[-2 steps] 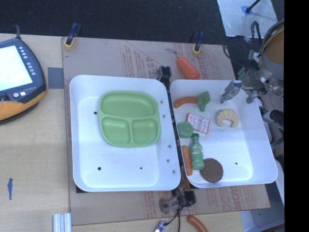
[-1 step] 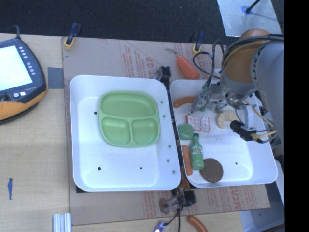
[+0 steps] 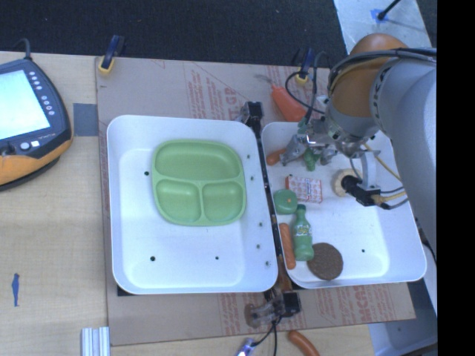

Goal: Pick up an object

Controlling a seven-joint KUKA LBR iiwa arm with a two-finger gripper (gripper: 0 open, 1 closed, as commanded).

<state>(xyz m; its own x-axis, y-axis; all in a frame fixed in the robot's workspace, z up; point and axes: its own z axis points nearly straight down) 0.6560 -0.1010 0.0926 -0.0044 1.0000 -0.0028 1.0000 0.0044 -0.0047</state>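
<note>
- Light bright and even over my bench; white bins [image 3: 185, 277] near blown out, little surface detail.
- Shadows short and soft.
- Frame slightly soft overall.
- Screen of the pendant [image 3: 22, 110] glares pale.

Wooden bench [image 3: 52, 228], cardboard sheet [image 3: 185, 87], dark floor [image 3: 185, 10] behind.

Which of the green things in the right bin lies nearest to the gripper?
The round green piece beside the red-and-white packet. It lies closer to the gripper than the green bottle, which lies farther down the bin, next to the brown disc.
</note>
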